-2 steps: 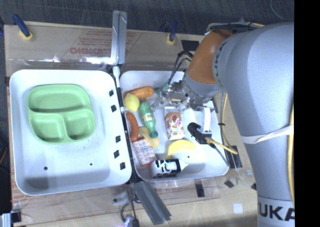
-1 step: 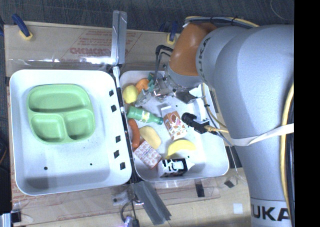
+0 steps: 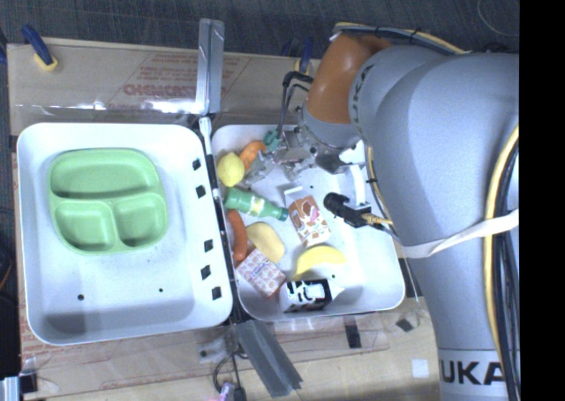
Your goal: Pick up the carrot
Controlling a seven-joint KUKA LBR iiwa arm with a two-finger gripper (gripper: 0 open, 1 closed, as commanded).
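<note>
The carrot (image 3: 252, 152) is a small orange piece lying in the far left corner of the right bin (image 3: 388, 258), just above a yellow lemon (image 3: 230, 170). My gripper (image 3: 281, 154) reaches down into the same corner, right beside the carrot's right end and very close to it or touching it. The metal gripper parts blur together there, and nothing is plainly held. The grey arm with its orange band (image 3: 340, 81) covers the bin's far right part.
The right bin also holds a green bottle (image 3: 254, 206), a reddish sausage (image 3: 237, 236), a yellow fruit (image 3: 266, 241), a banana (image 3: 320, 260), a small carton (image 3: 307, 218) and other packets. In the left bin (image 3: 53, 302) lies a green divided plate (image 3: 108, 199).
</note>
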